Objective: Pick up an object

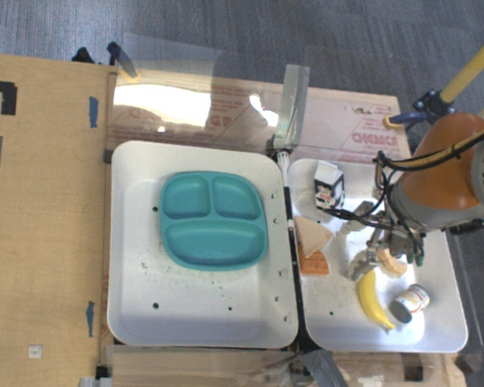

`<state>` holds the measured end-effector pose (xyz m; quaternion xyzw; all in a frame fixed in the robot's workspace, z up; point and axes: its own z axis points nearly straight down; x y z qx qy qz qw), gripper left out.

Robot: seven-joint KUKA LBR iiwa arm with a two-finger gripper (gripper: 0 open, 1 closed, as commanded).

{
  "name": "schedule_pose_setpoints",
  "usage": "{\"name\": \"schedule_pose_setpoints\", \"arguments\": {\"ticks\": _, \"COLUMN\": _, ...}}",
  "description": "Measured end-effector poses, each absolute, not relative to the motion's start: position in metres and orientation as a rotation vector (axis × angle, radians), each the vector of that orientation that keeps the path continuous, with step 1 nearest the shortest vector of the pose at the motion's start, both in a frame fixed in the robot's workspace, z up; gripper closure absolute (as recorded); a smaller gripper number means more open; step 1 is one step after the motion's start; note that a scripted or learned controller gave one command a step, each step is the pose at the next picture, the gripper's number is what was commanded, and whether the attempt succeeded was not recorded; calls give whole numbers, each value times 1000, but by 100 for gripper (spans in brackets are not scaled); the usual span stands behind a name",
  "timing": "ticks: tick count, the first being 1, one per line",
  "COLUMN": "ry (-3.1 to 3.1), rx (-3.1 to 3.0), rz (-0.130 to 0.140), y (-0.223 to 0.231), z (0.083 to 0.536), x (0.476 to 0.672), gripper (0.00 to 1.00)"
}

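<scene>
fingers of my gripper hang spread apart, gripping nothing, just above the top end of the curved yellow banana in the right white bin. nothing is lifted yet; closing and raising are left, i judge.

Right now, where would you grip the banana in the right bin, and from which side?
Grip the banana across its middle, coming straight down from above. It lies flat and curved, its narrow width exposed; the pincer is near its upper end and a small can beside its lower end.
</scene>
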<state>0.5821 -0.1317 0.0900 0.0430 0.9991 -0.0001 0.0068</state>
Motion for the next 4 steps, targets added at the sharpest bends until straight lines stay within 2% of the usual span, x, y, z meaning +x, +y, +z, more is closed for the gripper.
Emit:
{"name": "schedule_pose_setpoints", "arguments": {"ticks": 1, "ry": 3111, "rx": 135, "rz": -5, "y": -132, "z": 104, "x": 586, "gripper": 100}}
{"name": "schedule_pose_setpoints", "arguments": {"ticks": 2, "ry": 3082, "rx": 538, "rz": 4, "y": -73, "z": 189, "x": 613, "gripper": 100}}
{"name": "schedule_pose_setpoints", "arguments": {"ticks": 3, "ry": 3068, "rx": 660, "rz": 4, "y": -20, "z": 186, "x": 547, "gripper": 100}}
{"name": "schedule_pose_setpoints", "arguments": {"ticks": 4, "ry": 3137, "rx": -44, "rz": 3, "y": 38, "z": 217, "x": 486, "gripper": 100}}
